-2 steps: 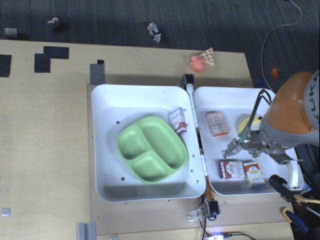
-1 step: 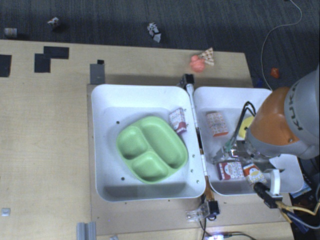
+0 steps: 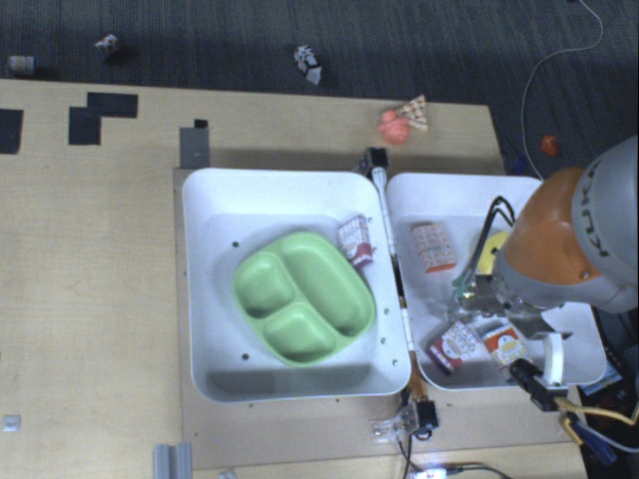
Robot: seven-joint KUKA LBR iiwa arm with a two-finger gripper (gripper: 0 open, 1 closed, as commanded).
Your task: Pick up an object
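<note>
My claw hangs low in the right-hand shallow white bin, just above a small crinkled red-and-white packet; its grip I cannot tell.

A light wooden bench is seen from above. Two shallow white plastic bins are set on it side by side, the left bin and the right bin, with their inner walls touching. A small pink and cream object is placed near the far edge of the bench. Black rectangular marks are found at the far left corner.
</note>
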